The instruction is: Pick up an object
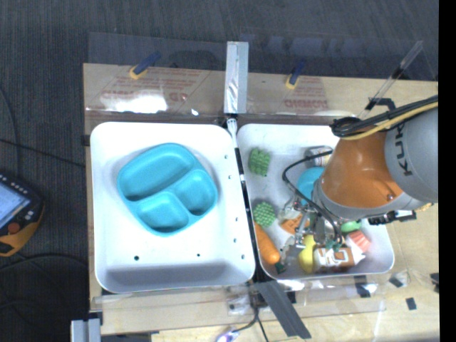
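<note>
My gripper (pixel 308 235) is down among the right bin's (pixel 381 262) clutter, finger state unclear; next: close on one item, then lift.

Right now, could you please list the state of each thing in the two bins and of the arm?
Blue divided tray: lying flat in the left bin, right side up.
Carrot: lying loose in the right bin.
Green blocks: lying apart along the right bin's left side.
Yellow object: lying under the gripper.
Gripper: lowered into the right bin's clutter.
</note>
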Robot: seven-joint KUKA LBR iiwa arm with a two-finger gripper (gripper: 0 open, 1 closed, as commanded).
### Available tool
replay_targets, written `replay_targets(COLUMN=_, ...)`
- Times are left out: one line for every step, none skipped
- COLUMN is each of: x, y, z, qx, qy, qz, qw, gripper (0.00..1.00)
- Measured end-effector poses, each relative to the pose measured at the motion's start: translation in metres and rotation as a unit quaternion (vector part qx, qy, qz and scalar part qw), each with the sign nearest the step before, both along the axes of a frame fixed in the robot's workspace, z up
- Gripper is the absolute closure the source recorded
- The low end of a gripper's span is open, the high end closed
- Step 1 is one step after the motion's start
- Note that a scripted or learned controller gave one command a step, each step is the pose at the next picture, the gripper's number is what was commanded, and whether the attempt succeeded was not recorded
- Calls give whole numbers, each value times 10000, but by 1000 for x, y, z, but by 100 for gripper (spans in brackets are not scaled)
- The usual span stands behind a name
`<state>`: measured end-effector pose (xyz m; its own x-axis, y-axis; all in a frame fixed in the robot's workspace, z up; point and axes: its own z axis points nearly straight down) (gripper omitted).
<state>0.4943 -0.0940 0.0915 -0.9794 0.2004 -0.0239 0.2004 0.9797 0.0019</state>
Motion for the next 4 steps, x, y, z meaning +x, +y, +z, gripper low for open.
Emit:
replay_targets(x=8, y=-1, z=-1, qx=32, qy=77, qz=-914, qw=9958, gripper=0)
replay_targets(x=4, y=2, z=-1, qx=44, qy=38, qz=-1718, qw=9851, gripper=0)
replay_targets(x=56, y=-4, z=-1, qx=37, qy=62, qz=-1379, qw=9904, gripper=0)
replay_targets(x=9, y=-7, z=-1, qx=58, qy=12, qz=-2200, qw=9755, gripper=0)
